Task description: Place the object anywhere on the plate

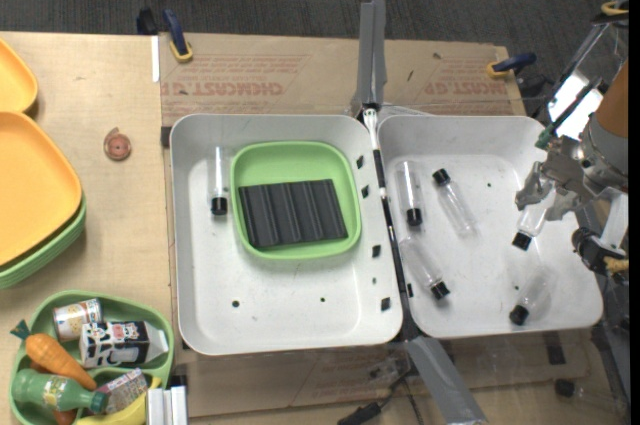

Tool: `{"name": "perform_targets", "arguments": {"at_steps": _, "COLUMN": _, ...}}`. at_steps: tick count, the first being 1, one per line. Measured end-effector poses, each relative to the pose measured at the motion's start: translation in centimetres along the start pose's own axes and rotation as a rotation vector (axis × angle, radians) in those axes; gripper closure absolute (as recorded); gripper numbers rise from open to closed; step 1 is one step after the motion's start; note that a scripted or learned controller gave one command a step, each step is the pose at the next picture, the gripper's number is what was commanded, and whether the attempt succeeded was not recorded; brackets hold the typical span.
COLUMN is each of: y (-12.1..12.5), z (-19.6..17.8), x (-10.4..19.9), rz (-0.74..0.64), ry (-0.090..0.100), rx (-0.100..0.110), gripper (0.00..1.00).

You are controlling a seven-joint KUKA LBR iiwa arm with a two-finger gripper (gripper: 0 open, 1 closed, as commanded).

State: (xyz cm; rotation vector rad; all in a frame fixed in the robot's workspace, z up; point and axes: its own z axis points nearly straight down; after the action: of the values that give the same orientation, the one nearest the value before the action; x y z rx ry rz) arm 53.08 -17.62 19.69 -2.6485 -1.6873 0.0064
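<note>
across the tabletop sit two white bins: the left bin carries a green plate with a dark ribbed insert, and a clear vial lies beside it. the right bin holds several more clear black-capped vials, well apart from the plate. at that bin's right edge the fingers hang close around a vial, its black cap low, its long axis tilted from upright. it appears pinched between them, though the clear glass makes the contact hard to read. from here the plate lies to the camera's left, over the divider between the bins, so the coming move is a sideways carry.
</note>
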Motion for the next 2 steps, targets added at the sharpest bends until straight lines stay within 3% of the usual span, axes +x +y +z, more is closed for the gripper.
{"name": "perform_targets", "arguments": {"at_steps": 1, "y": 0.0, "z": 0.0, "x": 0.0, "rz": 0.0, "ry": 0.0, "rx": 0.0, "gripper": 0.0}}
{"name": "perform_targets", "arguments": {"at_steps": 2, "y": -5.3, "z": -1.0, "x": -1.3, "rz": 0.108, "ry": 0.002, "rx": 0.001, "gripper": 0.0}}
